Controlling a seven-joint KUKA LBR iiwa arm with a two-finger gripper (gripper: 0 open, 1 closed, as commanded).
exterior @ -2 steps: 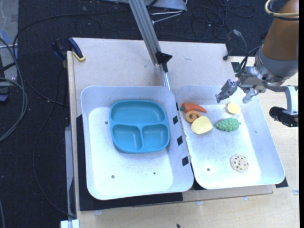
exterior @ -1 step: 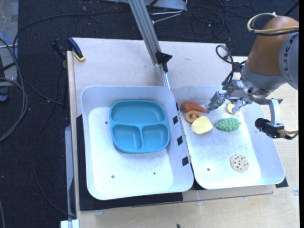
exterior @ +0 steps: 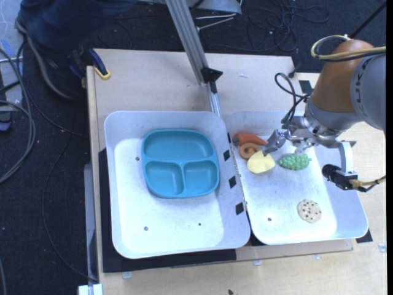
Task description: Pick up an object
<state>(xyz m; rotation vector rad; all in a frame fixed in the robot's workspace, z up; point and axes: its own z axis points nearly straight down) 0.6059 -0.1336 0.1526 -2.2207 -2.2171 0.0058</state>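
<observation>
Four small toy foods in right bin (exterior: 344, 226), hand (exterior: 293, 139) w/ fingers spread, holding nothing, just above green grape bunch (exterior: 295, 161): prob light, bumpy, rigid plastic; pinch across middle.

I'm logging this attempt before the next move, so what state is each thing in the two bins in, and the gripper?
blue divided plate: flat in the left bin, compartments bare.
orange carrot: lying in the right bin.
yellow piece: lying beside the carrot.
green bunch: lying just below the gripper.
cookie: flat, apart from the others.
gripper: above the green bunch, holding nothing visible.
</observation>
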